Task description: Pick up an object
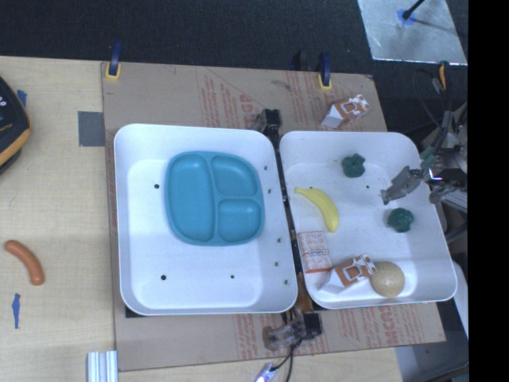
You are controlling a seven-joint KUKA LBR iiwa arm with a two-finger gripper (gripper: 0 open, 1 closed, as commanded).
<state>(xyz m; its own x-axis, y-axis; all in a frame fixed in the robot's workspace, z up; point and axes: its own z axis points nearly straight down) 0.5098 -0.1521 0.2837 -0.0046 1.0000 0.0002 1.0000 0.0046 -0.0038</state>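
Even, bright overhead light; the left bin (135, 213) gleams nearly washed out. Soft shadows along its near rim. Slightly soft focus throughout, dark floor beyond the bench.

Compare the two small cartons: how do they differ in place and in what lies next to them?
One carton lies outside the bins, on the cardboard behind the right bin; the other carton lies inside that bin, at its front. The outside carton lies alone; the inside one is beside a tan ball, with a small packet close by. Both are small, white and orange-brown, and lie tilted.
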